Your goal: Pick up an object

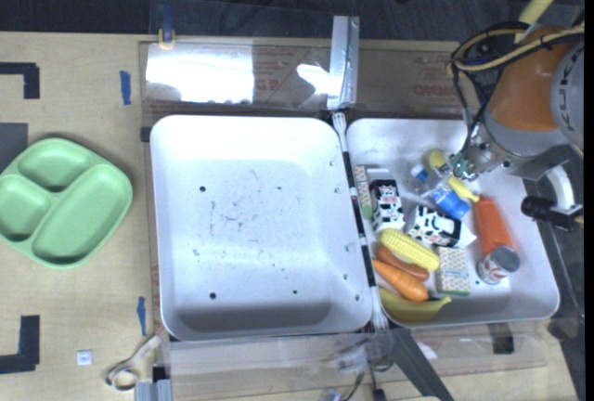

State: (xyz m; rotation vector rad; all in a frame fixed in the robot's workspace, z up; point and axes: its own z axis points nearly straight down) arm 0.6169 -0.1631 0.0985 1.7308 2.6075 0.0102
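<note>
Clutter crowds my end effector [461, 169], low in the right bin [538, 297] over a blue-and-yellow toy [452, 196] beside the orange bottle [493, 237]; whether it grips I cannot tell, so I should lift slowly, straight up.

There are faint red letters on the brown cardboard [422, 79] behind the right bin [534, 302], but they are too blurry to read. More faint red print shows through the clear plastic sheet [246, 74] behind the left bin [176, 144], and it is too blurry too. A small box [385, 200] has pictures on it, but no words can be made out.
</note>
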